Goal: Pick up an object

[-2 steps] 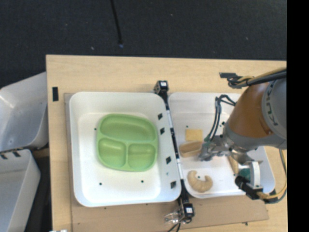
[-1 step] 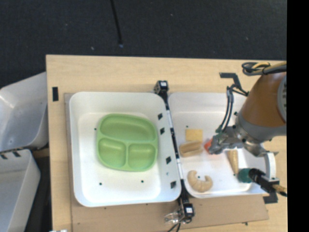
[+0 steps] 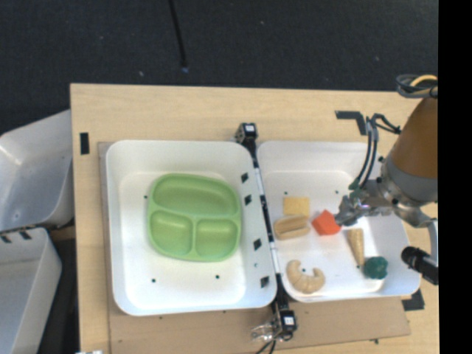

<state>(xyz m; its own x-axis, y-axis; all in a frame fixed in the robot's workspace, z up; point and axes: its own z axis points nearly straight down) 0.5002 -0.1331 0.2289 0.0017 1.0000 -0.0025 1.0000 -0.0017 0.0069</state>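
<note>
Pale wooden bench [image 3: 147, 109] carries two white bins; over the right bin [image 3: 310, 157] the gripper [image 3: 346, 214] hovers near its right edge, finger state impossible to tell; the orange block [image 3: 325, 223] lies just beside it, mid-bin; a centred, straight descent would suit.

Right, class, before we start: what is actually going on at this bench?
A grey and orange robot arm reaches in from the right over the right bin, its gripper low beside a red block. Nothing is seen held. The same bin holds a yellow block, a bread roll, a croissant, a cone and a green piece. The left bin holds a green divided plate.
</note>
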